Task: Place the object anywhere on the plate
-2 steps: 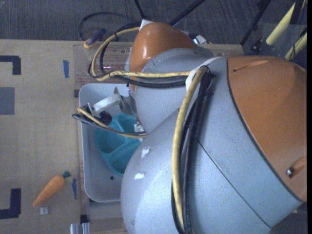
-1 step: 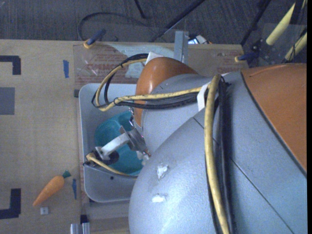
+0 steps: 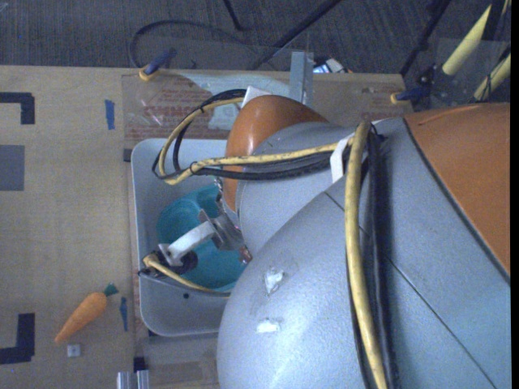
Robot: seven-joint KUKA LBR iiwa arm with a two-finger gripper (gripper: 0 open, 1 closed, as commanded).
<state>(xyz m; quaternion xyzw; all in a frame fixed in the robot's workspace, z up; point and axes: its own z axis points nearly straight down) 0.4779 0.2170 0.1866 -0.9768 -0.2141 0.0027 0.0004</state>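
An orange toy carrot with a green tip (image 3: 81, 315) is the one loose object to be seen. It lies slantwise on the pale wooden bench (image 3: 65, 217), outside the bin, just beyond the bin's left wall and level with its lower left corner. It is well apart from the plate.

The round teal plate (image 3: 180, 221) lies flat on the floor of the shallow white bin (image 3: 146, 185), about midway along the left wall with a strip of bare white floor between them. The visible part of the plate carries no object.

The gripper (image 3: 225, 232), a patch of grey metal under the wrist, hangs over the plate's right part. Whether it is wide, narrow or holding anything cannot be told, because the wrist hides it from above. The grey arm with its orange band (image 3: 259, 128) covers the bin's right side and most of the bench beyond.

Judged from this, the placing is not yet shown as done. If the carrot is the object, fetching, carrying and setting down are all left.

Open room is on the plate's left half and along the bin's left and lower walls. Those walls rise between carrot and plate, so any carry would have to clear the left rim. A small blue tape mark (image 3: 123, 313) sits between carrot and bin.
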